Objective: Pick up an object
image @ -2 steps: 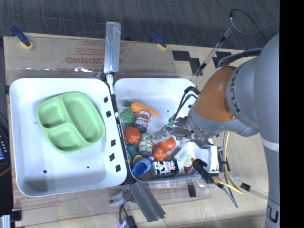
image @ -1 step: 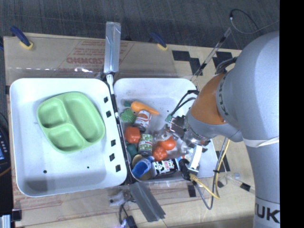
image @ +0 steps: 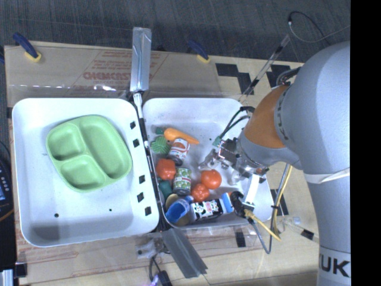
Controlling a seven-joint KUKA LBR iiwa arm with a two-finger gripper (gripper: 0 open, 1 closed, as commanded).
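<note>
Wooden tabletop (image: 71, 64) is carrying two bins; gripper (image: 221, 154) is hovering beside the orange tomato (image: 211, 179) in the right bin (image: 196, 107), likely lining up a pick.

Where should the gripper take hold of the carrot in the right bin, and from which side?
Grip the carrot across its thicker middle, coming straight down from above. It lies flat, long and narrow, atop the pile at the bin's far side, so probably close the fingers across its short width, clear of the can beside it.
</note>
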